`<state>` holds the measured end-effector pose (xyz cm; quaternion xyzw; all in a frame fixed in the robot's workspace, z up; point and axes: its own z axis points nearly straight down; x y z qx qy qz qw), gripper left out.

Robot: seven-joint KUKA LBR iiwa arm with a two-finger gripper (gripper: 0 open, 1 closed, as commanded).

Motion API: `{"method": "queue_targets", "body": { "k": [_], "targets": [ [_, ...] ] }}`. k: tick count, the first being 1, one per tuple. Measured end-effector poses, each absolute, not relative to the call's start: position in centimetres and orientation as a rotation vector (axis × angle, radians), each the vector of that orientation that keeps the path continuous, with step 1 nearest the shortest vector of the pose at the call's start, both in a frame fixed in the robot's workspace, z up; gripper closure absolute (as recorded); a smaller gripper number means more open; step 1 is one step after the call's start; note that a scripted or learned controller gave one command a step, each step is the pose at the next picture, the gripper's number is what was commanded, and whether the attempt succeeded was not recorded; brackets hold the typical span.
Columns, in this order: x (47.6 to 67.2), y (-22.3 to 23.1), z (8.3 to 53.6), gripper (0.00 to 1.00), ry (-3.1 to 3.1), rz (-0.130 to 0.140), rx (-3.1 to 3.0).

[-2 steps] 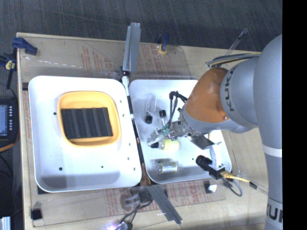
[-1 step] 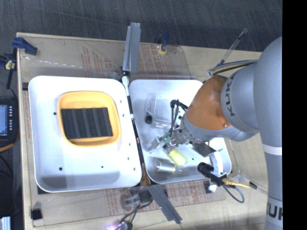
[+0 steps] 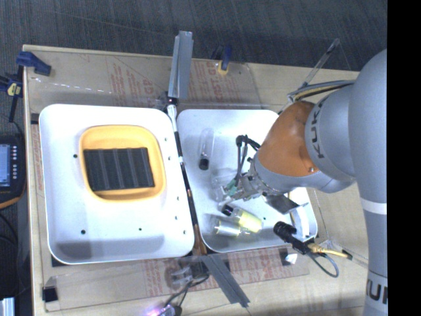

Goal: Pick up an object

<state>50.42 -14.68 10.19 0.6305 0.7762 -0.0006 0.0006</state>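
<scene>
The left bin (image 3: 59, 176) has open floor around a yellow tray (image 3: 121, 161). In the right bin (image 3: 191, 127), the arm (image 3: 309, 143) covers the right side; small bottles (image 3: 238, 224) crowd the near floor.

Arm over the right bin

The gripper (image 3: 238, 188) is low in the right bin (image 3: 197, 127) among clear items; a yellow tray (image 3: 121, 137) lies in the left bin (image 3: 59, 120).

Small clear and yellowish bottles (image 3: 238, 224) lying jumbled in the right bin (image 3: 191, 127).
</scene>
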Motion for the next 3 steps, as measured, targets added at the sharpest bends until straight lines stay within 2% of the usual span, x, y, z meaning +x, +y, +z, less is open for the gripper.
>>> {"method": "queue_targets", "body": {
  "k": [1,2,3],
  "targets": [
    [50.4,-14.7,10.2,0.0,2.437,-0.002,1.98],
    [51.5,-21.1,9.1,0.0,2.413,-0.001,2.015],
    [59.5,-19.5,9.2,0.0,2.461,0.0,1.954]
  ]
}}
